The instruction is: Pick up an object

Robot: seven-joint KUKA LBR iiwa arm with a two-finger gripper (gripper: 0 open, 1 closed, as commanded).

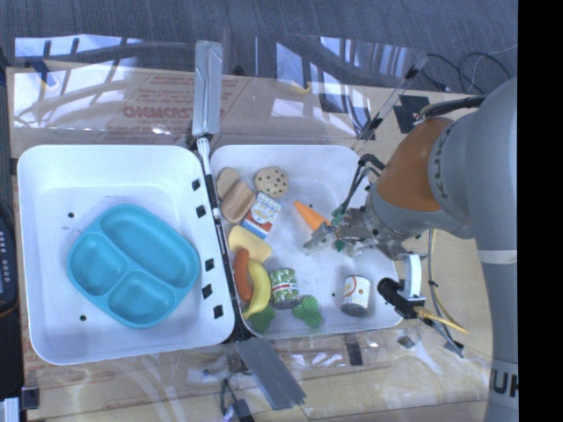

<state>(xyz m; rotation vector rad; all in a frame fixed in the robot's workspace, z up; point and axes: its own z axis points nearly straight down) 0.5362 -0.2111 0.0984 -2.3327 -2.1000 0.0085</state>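
The orange carrot (308, 214) lies in the right bin (330, 160), just left of the gripper (327, 236), which hangs low over the bin floor. Whether its jaws are parted cannot be told, and nothing shows between them. A cookie (271, 181), a banana (259, 290) and two cans (355, 294) lie around; a blue divided plate (132, 265) sits in the left bin (53, 170).

We list the right bin's (334, 161) pickable contents: chocolate-chip cookie (271, 181) at upper left; bread slices (234, 195) beside it; small carton (261, 216) below; orange carrot (308, 214) at centre; yellow wedge (248, 243); red sausage (242, 273) touching banana (259, 288); green-labelled can (283, 287); broccoli (308, 310); white can (355, 294) at lower right.
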